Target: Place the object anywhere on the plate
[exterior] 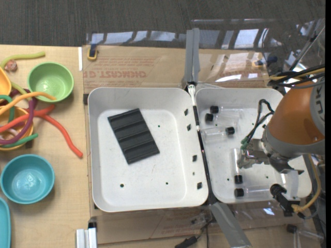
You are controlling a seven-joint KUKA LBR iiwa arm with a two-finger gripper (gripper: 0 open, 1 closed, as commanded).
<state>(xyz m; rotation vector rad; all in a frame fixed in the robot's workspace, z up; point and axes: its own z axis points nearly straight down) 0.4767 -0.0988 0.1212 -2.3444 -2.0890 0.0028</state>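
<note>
the arm (297, 120) is seen low over the right bin (222, 187), its gripper (247, 158) down near the bin floor. whether the jaws are open or closed cannot be told from here, and nothing can be seen held between them. a clear plastic tray with small black pegs (212, 109) sits in that bin, and which piece is meant to be picked cannot be made out. over in the left bin (103, 190) a black ridged slab (133, 135) lies flat and tilted, well apart from the gripper; it is judged to be the plate. nothing rests on it. so the job looks barely begun: pickup unconfirmed, carry and placing all left to be done.
</note>
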